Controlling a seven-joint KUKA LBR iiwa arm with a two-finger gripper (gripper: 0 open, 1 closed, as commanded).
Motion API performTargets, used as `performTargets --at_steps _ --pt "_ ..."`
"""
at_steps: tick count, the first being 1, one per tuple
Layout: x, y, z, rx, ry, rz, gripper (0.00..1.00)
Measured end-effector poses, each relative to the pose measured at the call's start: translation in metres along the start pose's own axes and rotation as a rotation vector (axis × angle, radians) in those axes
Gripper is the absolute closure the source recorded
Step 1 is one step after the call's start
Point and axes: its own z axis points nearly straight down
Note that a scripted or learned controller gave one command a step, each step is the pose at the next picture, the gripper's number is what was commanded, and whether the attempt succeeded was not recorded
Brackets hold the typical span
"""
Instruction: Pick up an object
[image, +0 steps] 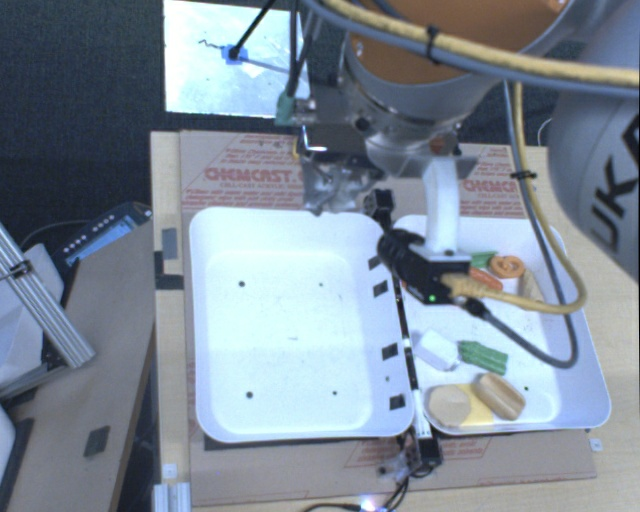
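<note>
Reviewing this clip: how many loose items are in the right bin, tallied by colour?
Right bin, visible items; the arm covers part of it:
Green: 2, piece by the orange disc, piece
Orange: 2, disc, stick
White: 1, block
Tan or brown: 2, round, loaf shape
Total: 7

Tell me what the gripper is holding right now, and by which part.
It cannot be told: the gripper sits at the far edge of the left bin, and no object shows there.
</note>
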Motion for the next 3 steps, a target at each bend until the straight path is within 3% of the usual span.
performTargets --at_steps 1,2,3 --pt "-0.002 -0.005 0.163 0.031 -0.017 0.005 1.00" --pt "-0.029 -0.004 0.192 0.020 -0.011 0.007 1.00" --pt "-0.004 0.005 0.308 0.025 -0.013 0.003 1.00"
